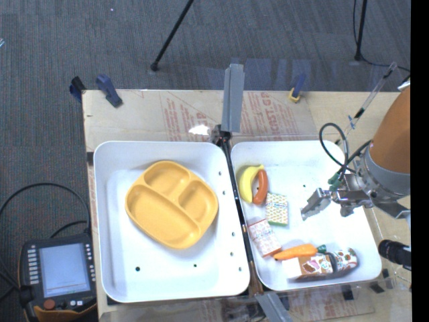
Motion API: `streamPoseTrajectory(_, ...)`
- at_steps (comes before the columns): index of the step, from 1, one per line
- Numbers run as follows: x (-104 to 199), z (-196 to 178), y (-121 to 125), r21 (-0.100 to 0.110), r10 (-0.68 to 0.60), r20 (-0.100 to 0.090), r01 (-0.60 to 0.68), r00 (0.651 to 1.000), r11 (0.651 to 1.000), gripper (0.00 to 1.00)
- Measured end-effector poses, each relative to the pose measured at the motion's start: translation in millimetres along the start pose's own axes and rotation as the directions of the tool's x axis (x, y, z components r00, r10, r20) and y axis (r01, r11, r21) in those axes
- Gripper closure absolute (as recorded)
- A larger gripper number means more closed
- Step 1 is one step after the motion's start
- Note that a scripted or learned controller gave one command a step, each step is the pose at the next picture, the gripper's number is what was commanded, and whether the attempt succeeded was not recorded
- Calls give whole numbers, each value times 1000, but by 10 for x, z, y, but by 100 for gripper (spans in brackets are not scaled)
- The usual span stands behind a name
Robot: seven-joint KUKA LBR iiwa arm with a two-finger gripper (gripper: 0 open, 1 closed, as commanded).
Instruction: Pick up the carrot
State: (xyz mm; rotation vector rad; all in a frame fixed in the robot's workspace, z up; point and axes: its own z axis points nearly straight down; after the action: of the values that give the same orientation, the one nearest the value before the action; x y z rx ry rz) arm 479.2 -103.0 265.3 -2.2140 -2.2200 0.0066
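The carrot [295,251] is a small orange piece lying on its side near the front of the right bin [305,159]. It rests between a red-and-white packet [263,237] on its left and a brown printed packet [327,262] on its right. My gripper [327,204] hangs over the right half of that bin, behind the carrot and a little to its right, apart from it. Nothing shows held in it.
A yellow banana [247,182] and an orange-red sausage [260,187] lie at the right bin's back left, with a patterned packet [277,210] just in front. The left bin [114,260] holds a yellow divided plate [172,203]. A grey post [232,102] stands behind the bins.
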Motion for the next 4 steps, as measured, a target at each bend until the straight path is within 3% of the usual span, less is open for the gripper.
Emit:
streamPoseTrajectory(1,-230,1179,-37,0,-10,-1,10,1000,1000,0)
streamPoseTrajectory(2,-451,1792,-21,-5,-104,-1,104,995,995,0)
streamPoseTrajectory(3,-466,1706,-22,-3,-97,-2,97,995,995,100)
streamPoseTrajectory(4,-468,1710,-28,-2,-97,-2,97,995,995,0)
